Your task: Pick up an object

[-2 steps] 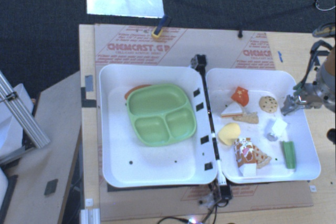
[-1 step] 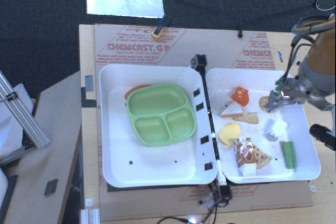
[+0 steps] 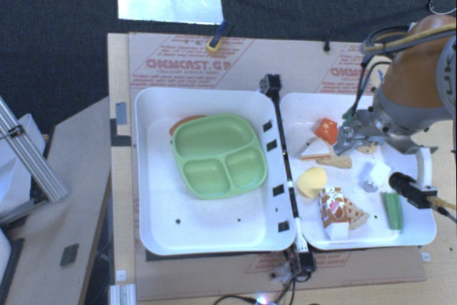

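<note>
– In the right bin (image 3: 296,111), low over a cluster of small food pieces: gripper (image 3: 345,143), reached in from the right on the grey and orange arm (image 3: 418,75).

– Open or shut?

– Cannot tell; tip hidden under the wrist from this angle. Nothing seen held.

– So which step?

– Likely the approach, just before a grasp. Nothing lifted yet, judging by how all pieces lie flat on the bin floor.

– And nearest the tip?

– White wedge (image 3: 314,149) just to its left, red piece (image 3: 326,129) just above that, brown cracker (image 3: 335,161) just below. All three close together, perhaps touching. Farther down: yellow lump (image 3: 311,182), pizza slice (image 3: 337,211), green stick (image 3: 393,211) near the right wall.

– Next move, then?

– Probably a short drop onto one piece and a squeeze. Hard to single one out of that huddle; could well nudge a neighbour or close on two at once. Yellow lump an easier target, standing apart.

– Room to work?

– Tight on the left: divider (image 3: 278,153) between the bins near the wedge and lump. Open floor along the top of the right bin. Straight up, free space for a lift.

– And the left bin (image 3: 164,211)?

– Green tray (image 3: 218,156) across its middle, with an orange edge (image 3: 187,123) peeking from under the upper left corner. Well apart from the gripper.
</note>
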`<state>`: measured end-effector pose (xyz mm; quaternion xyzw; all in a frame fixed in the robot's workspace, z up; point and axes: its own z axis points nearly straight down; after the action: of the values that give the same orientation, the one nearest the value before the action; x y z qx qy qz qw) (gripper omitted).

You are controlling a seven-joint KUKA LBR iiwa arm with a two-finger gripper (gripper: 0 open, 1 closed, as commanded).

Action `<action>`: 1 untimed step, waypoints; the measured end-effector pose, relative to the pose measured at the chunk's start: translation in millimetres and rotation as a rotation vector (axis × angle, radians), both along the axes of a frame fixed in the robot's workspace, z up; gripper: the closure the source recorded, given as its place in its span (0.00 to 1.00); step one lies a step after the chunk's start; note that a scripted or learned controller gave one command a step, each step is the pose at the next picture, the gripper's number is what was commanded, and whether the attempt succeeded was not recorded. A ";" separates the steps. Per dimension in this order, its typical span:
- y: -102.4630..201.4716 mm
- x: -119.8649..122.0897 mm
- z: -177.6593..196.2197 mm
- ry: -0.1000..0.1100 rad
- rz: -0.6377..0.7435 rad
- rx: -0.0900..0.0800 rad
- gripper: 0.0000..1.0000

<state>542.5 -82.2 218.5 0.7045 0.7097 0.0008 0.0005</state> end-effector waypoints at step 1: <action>37.2 0.1 -3.4 0.000 0.000 0.000 1.00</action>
<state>542.6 -45.1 215.0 0.7045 0.7097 0.0009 0.0004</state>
